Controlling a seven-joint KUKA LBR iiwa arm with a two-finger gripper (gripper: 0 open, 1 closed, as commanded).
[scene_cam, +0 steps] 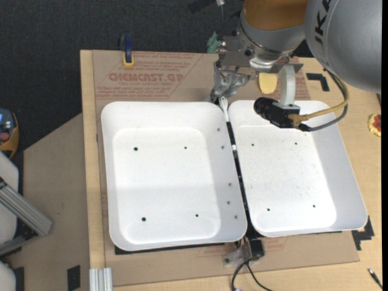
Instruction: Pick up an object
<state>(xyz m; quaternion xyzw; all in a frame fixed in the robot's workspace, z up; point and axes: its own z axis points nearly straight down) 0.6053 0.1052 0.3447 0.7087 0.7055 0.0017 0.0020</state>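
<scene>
At the far edge of the bench [96, 223], the grey arm [342, 23] hangs its gripper [225, 94] right over the spot where the far corners of the left bin [108, 162] and the right bin [354, 190] meet; from my remote seat, the metalwork there is too cluttered and shadowed for me to tell whether the gripper stands apart or together, and I see nothing clamped in it.

The one likely candidate for picking is a pale yellow piece [268, 82] just beyond the right bin's far rim, beside the gripper and under the wrist; it may be a loose object, though at this angle it could equally belong to the rig.

The risks, as I judge them: the gripper sits so near the two rims that a straight descent could land on plastic, catch an edge and tilt or drag a bin; a close on that seam would come up with nothing; the black unit [276, 113] and its cable, hanging over the right bin's far edge, could snag the rim if the wrist swings; and the yellow piece, lying outside the bins, could be nudged further off rather than gripped.
</scene>
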